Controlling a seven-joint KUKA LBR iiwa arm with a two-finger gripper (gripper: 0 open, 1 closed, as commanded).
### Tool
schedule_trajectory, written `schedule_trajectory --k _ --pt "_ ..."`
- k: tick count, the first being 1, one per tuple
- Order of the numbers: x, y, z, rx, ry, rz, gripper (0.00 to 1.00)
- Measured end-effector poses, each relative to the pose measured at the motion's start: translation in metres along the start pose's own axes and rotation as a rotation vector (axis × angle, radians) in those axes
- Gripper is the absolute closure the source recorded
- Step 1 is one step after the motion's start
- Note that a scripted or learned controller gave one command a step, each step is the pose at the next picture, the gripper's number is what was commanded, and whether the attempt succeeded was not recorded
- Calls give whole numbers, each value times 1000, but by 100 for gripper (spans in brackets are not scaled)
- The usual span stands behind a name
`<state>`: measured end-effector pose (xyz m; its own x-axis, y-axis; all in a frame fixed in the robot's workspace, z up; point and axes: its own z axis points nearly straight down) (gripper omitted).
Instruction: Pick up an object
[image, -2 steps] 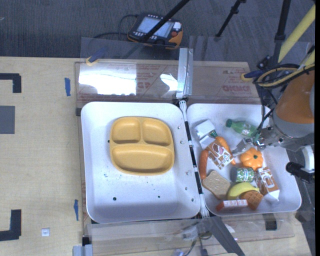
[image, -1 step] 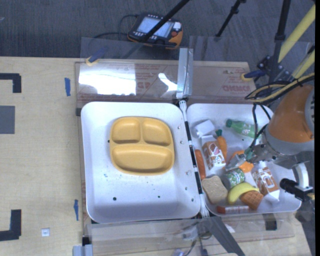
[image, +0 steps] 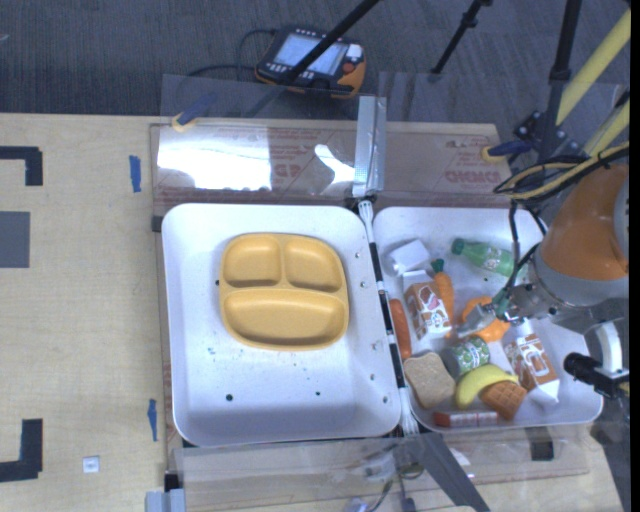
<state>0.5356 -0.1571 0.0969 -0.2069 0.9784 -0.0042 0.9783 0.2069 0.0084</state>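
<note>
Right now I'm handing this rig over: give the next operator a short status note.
Tool: low in the right bin, over the toy food pile; finger state can't be made out.
Items: banana, bread slice, carrot, green bottle and cartons all lie in the right bin.
Left bin: holds the yellow divided tray.
Done: no lift visible.
Left: grasp one item and raise it.

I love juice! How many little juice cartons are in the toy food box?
2. One juice carton lies near the middle of the right bin, beside a carrot. The other carton lies toward the bin's right side. More could hide under the robot arm.
</note>
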Motion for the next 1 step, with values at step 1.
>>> schedule_trajectory --k 1 --pt "27 -31 7 -10 -3 -92 100"
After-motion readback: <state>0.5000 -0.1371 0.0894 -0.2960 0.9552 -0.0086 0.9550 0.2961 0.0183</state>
